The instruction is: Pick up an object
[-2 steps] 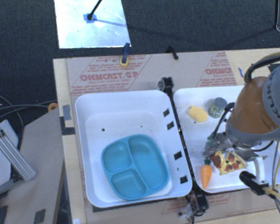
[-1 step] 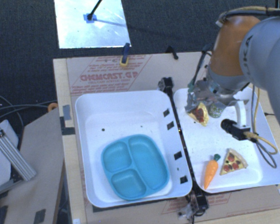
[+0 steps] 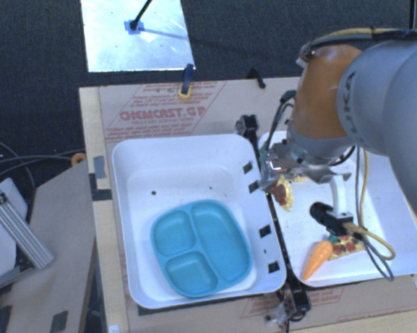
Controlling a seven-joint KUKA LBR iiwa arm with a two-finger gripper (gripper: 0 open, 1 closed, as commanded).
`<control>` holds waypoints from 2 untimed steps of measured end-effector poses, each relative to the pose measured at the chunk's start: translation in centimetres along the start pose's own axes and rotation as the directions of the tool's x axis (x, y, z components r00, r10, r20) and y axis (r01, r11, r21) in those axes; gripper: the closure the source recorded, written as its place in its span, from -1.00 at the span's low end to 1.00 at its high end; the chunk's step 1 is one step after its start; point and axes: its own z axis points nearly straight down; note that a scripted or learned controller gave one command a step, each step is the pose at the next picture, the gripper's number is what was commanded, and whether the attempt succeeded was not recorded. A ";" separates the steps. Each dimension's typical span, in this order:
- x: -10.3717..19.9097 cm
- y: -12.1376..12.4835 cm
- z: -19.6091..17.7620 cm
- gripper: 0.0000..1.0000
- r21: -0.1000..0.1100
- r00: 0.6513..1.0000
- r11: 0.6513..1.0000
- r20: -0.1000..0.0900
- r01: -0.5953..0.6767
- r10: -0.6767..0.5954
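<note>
My gripper [image 3: 278,180] hangs over the left edge of the right bin [image 3: 393,204], close to the wall between the two bins. A small yellow and brown toy food piece [image 3: 283,193] with a red spot sits between its fingertips, and the fingers are shut on it. An orange toy carrot [image 3: 314,259] lies at the front of the right bin. Touching the carrot's right end is a colourful wedge-shaped toy [image 3: 345,247]. The arm's grey body and orange band cover much of the right bin.
The left bin [image 3: 185,153] holds a blue divided plate [image 3: 199,247] in its front half. Black clips line the wall between the bins. A shiny metal sheet [image 3: 137,30] lies behind the bench.
</note>
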 end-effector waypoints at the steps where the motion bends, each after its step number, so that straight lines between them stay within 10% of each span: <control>1: 0.4 -5.2 0.0 1.00 0.001 1.000 1.000 0.002 -0.008 0.008; 2: -7.6 0.7 -0.1 1.00 -0.008 1.000 1.000 0.007 -0.013 0.013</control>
